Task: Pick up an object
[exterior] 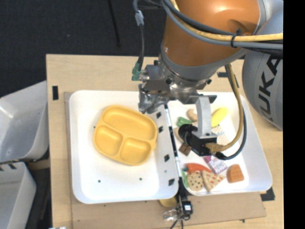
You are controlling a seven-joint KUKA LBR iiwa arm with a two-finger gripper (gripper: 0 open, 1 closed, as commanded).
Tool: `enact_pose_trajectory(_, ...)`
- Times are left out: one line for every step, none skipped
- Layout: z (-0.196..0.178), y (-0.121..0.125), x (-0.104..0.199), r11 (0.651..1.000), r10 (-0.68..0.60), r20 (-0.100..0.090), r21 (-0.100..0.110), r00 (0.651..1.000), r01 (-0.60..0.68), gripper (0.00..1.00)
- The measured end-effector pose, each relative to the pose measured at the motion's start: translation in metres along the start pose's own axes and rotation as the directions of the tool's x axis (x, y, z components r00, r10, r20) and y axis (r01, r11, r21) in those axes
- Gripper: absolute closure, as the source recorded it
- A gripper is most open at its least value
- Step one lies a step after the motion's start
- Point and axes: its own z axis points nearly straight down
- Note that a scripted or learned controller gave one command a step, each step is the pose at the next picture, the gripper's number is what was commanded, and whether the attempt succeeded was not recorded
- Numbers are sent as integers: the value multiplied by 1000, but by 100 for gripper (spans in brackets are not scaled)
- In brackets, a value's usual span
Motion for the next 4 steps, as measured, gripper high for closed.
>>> enact_pose_trajectory(85, 78, -1, 1000, 11, 10, 17, 1000, -11, 100)
enact_pose_trajectory(-59, 6, 54, 1000, -3, -1, 5, 1000, 3, 100)
enact_pose_trajectory(24, -2, -7, 1000, 14, 11, 23, 1000, -14, 100)
enact_pose_trajectory(10, 0, -4, 1000, 3, 9, 16, 1000, -3, 100)
